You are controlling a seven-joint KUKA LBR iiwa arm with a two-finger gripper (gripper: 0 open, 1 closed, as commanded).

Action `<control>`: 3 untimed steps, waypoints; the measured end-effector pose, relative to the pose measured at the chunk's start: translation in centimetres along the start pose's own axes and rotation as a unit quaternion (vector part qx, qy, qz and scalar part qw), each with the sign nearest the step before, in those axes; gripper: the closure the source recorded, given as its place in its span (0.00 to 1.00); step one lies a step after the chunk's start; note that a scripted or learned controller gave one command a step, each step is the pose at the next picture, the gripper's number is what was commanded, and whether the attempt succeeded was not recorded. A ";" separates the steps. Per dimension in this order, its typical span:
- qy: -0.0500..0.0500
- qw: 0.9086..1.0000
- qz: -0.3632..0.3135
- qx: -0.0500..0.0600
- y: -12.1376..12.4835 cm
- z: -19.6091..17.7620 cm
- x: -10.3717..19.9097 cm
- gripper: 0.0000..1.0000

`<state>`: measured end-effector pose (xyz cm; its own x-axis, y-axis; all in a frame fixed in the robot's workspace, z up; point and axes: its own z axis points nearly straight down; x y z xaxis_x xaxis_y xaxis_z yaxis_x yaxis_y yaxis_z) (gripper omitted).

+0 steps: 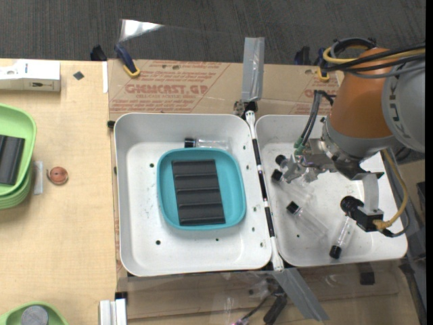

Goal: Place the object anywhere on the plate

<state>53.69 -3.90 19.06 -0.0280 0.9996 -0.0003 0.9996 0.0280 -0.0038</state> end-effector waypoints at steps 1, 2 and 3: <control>0.000 1.000 -0.025 0.000 -2.4 0.0 5.0 1.00; 0.000 1.000 -0.025 0.000 -2.4 0.0 5.0 0.00; -0.001 1.000 -0.017 0.000 2.0 0.0 2.4 0.00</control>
